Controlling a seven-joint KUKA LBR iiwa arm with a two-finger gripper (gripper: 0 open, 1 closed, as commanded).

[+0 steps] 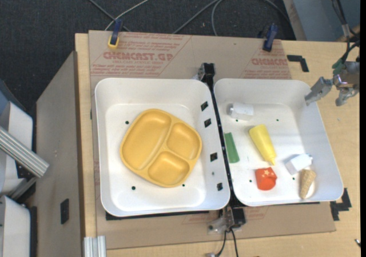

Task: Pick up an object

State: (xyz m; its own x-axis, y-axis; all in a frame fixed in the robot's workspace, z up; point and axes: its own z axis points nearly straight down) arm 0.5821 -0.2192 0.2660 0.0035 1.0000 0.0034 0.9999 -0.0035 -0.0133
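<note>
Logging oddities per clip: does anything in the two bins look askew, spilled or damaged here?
Nothing looks spilled or broken. The yellow divided plate lies rotated at an angle in the left bin. In the right bin, the green stick, yellow bottle, red piece and cone lie scattered loosely.

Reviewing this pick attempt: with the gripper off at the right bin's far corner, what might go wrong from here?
1. The white block and the cone-shaped piece lie close together by the right bin's wall, so a grasp there may hit both or the wall.
2. The green stick lies flat along the bin's left wall, leaving little finger room.
3. The gripper sits outside the bin's rim; a low approach may clip it.
</note>
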